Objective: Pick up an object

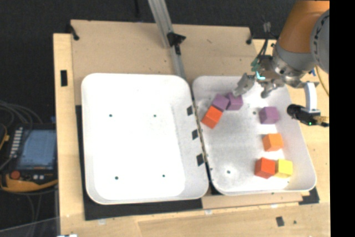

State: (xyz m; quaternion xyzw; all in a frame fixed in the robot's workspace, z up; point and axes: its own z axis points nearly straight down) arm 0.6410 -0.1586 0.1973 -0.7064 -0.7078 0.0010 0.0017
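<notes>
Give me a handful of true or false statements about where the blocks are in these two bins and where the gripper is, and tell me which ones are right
1. All the blocks lie in the right bin. True.
2. The yellow block touches an orange block. True.
3. There are four purple blocks. False: three show, two together near the bin's upper left and one apart.
4. The gripper hangs over the left bin. False: it is over the right bin's upper part, near the paired purple blocks.
5. One orange block lies close to the wall between the bins. True.
</notes>
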